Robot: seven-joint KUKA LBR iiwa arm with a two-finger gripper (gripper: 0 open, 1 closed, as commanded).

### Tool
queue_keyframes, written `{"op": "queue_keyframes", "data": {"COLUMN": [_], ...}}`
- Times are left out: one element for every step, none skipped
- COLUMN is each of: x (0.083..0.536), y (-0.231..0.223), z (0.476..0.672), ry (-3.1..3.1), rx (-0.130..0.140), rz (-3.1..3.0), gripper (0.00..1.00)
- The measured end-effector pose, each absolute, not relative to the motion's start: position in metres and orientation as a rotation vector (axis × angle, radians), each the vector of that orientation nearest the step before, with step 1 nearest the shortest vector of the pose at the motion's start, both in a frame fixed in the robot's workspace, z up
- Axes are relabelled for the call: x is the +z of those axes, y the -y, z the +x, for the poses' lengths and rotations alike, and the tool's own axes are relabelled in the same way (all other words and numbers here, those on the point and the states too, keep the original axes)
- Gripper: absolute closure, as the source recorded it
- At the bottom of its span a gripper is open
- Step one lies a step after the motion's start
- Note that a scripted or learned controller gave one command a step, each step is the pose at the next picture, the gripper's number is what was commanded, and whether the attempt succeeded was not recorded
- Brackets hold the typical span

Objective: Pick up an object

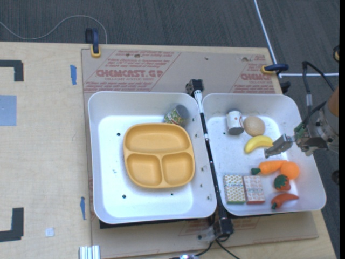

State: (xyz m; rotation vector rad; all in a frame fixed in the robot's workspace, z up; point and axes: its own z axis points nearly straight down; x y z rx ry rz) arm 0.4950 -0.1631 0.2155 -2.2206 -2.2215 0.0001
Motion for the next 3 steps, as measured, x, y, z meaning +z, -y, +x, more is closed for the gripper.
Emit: {"op": "queue_keyframes", "data": {"x": [0.095, 0.088, 0.101], "y": [0.146, 0.115, 0.122], "z": [0.532, 0.487, 0.490], "ry": [2.222, 2.228, 2.237], "rx": [-0.001, -0.007, -0.006], "rz": [-2.222, -2.229, -2.253], "gripper": [0.00, 0.00, 1.00]}}
